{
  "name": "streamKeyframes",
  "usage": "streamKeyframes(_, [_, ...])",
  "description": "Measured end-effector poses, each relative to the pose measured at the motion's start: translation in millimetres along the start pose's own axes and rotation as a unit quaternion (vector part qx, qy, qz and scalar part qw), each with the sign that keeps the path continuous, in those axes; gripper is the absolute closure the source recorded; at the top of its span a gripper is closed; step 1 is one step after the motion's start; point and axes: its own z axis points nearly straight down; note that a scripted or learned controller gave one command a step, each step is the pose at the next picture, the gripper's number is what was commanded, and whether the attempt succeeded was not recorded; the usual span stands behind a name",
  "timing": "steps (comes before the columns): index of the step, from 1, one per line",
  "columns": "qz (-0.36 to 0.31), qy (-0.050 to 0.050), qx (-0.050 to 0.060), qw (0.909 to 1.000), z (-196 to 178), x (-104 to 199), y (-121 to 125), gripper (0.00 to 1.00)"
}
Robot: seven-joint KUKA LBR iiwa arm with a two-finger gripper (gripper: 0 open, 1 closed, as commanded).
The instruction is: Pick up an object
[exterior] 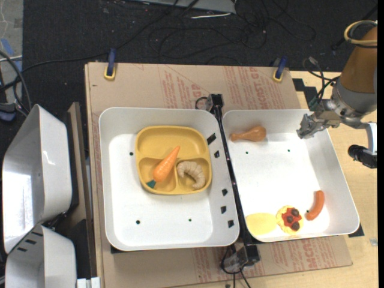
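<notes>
Gripper [307,128] hovering upper right, grip state impossible to tell, carrying nothing visible; drumstick [249,135] lying nearby; picking not yet started.

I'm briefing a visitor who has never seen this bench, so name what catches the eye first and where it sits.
The yellow divided plate in the left bin stands out most, holding a carrot and a pale shrimp in its front compartments. In the right bin, a drumstick lies near the far edge and a sausage near the front right corner. The gripper hovers at that bin's far right corner.

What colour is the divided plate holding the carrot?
Yellow; the plate shows plainly in the overhead camera view.
</notes>
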Motion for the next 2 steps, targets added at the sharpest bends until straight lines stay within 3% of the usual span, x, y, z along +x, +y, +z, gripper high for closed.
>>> streamKeyframes(1, [-0.001, 0.0, 0.0, 1.0, -54.5, -0.5, 2.2, 1.0])
streamKeyframes(2, [-0.004, 0.002, 0.003, 1.0, -66.8, 55.1, 0.2, 1.0])
